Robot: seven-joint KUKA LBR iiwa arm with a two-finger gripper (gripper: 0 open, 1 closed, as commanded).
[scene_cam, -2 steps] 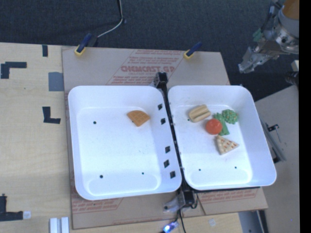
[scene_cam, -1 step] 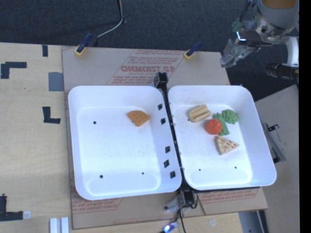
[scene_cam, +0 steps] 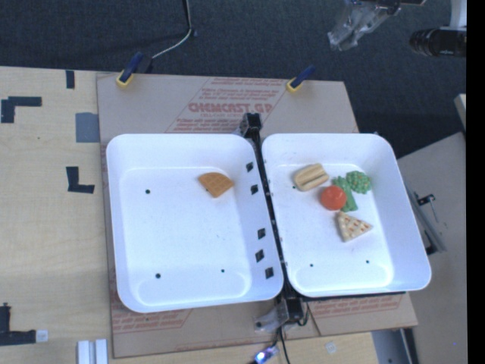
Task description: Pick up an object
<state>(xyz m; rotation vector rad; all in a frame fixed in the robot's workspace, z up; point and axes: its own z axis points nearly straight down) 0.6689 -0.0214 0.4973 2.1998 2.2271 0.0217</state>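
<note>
Hovering gripper (scene_cam: 350,30) above bins (scene_cam: 394,165)

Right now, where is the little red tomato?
The tomato lies in the right bin, just below the hot dog, touching the green broccoli, with the waffle wedge below it.

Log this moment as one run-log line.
gripper: raised beyond bins, nothing held | left bin: orange wedge | right bin: bun, tomato, greens, waffle wedge

A wooden bench (scene_cam: 45,226) carries a brown board (scene_cam: 220,108) bearing two white bins (scene_cam: 182,294) side by side.
</note>
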